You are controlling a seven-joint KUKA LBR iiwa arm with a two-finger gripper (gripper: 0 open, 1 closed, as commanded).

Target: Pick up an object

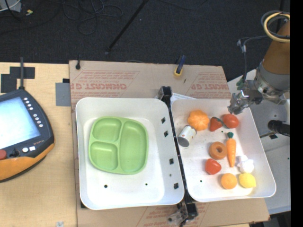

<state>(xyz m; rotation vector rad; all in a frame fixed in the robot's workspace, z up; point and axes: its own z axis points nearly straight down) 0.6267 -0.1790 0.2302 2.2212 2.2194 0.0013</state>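
The right bin [265, 174] holds several toy foods: an orange [198, 120], a small red piece [216, 124], a red tomato [230, 121], a silver can [186, 136] on its side, a brown donut [218, 150], a carrot [231, 151], a red strawberry [213, 166], a small orange fruit [228, 181], a lemon [246, 180] and a white piece [245, 164]. My gripper [236, 104] hangs at the bin's upper right corner, just above and right of the tomato. Nothing is seen held in it.
A green divided plate [118, 144] lies in the left bin [85, 183]. A black divider [173, 145] with clips runs between the bins. A teach pendant [21, 131] rests at the far left. Cables and the arm's grey body [274, 74] stand at the right.
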